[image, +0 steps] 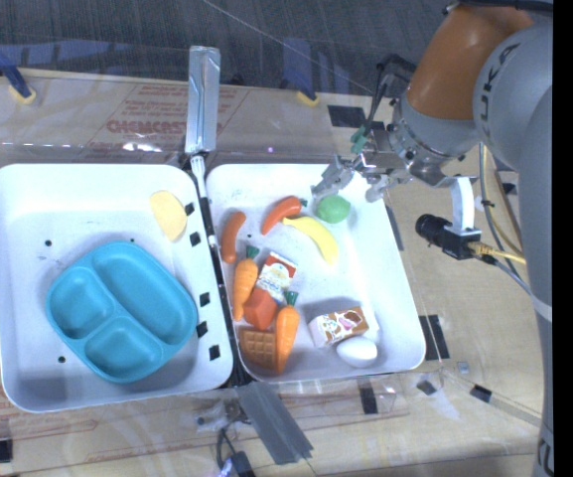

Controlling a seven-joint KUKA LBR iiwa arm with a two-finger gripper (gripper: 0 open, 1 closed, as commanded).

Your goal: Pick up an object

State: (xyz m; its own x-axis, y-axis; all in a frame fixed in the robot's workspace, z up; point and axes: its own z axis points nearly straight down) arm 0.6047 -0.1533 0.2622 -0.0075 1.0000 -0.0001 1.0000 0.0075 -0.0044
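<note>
Right bin (401,296): green ball (333,209) under end effector (351,181)

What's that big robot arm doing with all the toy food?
The grey and orange robot arm is reaching in from the right, and its tool is at the top of the right bin, next to a little green ball and a banana. It isn't holding anything. Toy carrots, a waffle, an egg and small packets lie in that bin. The left bin has a blue divided plate and a yellow piece.
</note>
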